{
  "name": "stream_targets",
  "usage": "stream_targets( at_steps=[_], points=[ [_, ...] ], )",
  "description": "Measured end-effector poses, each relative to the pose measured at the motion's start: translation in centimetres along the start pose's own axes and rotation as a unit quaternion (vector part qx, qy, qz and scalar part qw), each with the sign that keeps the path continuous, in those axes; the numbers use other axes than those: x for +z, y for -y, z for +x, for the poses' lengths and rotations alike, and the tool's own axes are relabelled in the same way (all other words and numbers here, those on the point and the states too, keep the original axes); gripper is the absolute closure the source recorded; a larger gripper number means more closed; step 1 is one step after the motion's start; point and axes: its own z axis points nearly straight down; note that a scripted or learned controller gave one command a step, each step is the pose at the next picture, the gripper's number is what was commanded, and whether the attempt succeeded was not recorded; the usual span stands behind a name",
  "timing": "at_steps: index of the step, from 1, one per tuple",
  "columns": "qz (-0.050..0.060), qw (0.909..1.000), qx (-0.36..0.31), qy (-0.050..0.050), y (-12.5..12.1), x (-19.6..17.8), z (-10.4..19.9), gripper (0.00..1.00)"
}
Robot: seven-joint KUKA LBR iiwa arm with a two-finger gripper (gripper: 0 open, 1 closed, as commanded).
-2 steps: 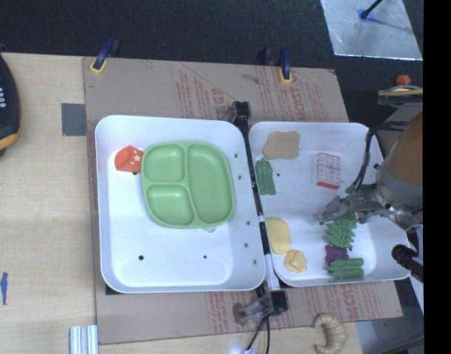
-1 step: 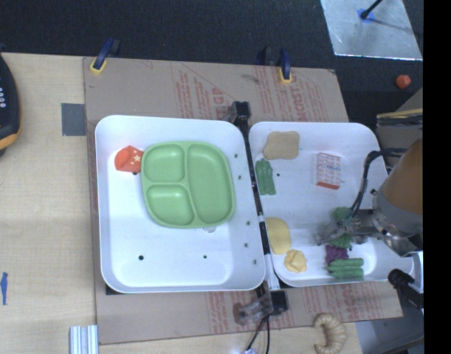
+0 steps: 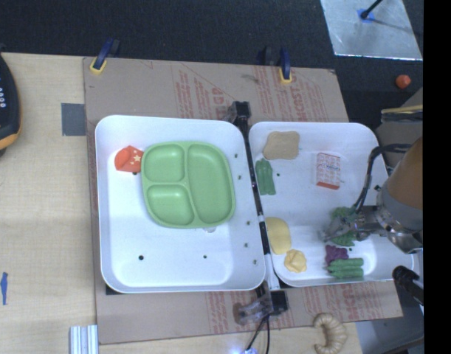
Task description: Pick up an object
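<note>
The right bin (image 3: 305, 201) holds several small items. My gripper (image 3: 340, 230) reaches in from the right and sits low over its right side, right at a green leafy toy (image 3: 344, 215). Whether it grips the toy is hidden. Just below it lie a purple grape bunch (image 3: 335, 254) and a dark green pod (image 3: 346, 269). Further left are a yellow lemon-like piece (image 3: 278, 234) and a smaller yellow lump (image 3: 295, 260). A green pickle (image 3: 265, 176), a tan bread slice (image 3: 282, 145) and a white and red packet (image 3: 328, 169) lie toward the far side.
The left bin (image 3: 173, 264) holds a light green divided plate (image 3: 188, 184) and a red toy (image 3: 128, 158) at its far left. The bins' shared wall (image 3: 253, 198) runs between them. A pendant (image 3: 0, 102) lies on the bench at far left.
</note>
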Motion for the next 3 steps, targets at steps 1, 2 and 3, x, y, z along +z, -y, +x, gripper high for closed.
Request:
stream_targets(
  at_steps=[1, 2, 3],
  points=[
    [-0.003, 1.0, -0.003, 0.0, -4.1, -4.1, 6.1, 1.0],
    [-0.003, 1.0, 0.001, -0.001, 0.0, -11.0, 7.2, 1.0],
    [-0.004, 1.0, -0.003, -0.001, -5.8, -12.4, 14.8, 1.0]
  ],
)
